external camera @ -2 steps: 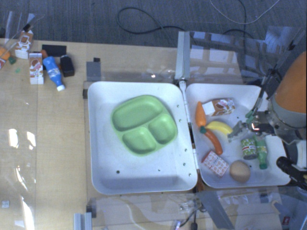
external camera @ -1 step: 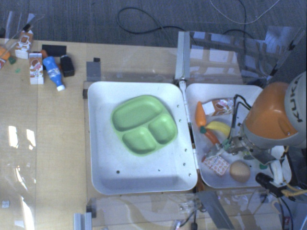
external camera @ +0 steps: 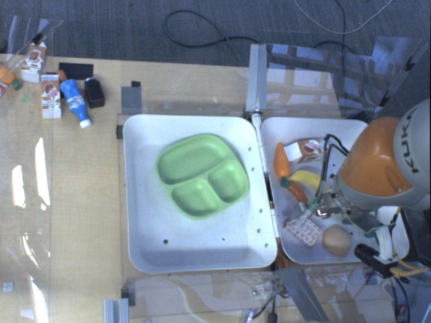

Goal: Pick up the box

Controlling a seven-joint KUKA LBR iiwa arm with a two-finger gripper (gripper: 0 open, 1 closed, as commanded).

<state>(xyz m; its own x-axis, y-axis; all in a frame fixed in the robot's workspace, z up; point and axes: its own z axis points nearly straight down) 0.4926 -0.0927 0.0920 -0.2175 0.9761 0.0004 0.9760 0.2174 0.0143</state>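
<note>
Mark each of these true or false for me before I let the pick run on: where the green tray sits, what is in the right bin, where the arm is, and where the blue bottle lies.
1. The green divided tray lies in the left bin. True.
2. The banana lies in the left bin. False: it lies in the right bin, beside the carrot.
3. The arm is over the right bin. True.
4. The blue bottle stands inside the right bin. False: it lies on the bench, left of both bins.
5. The checkered box lies beside a tan egg-shaped thing. True.
</note>
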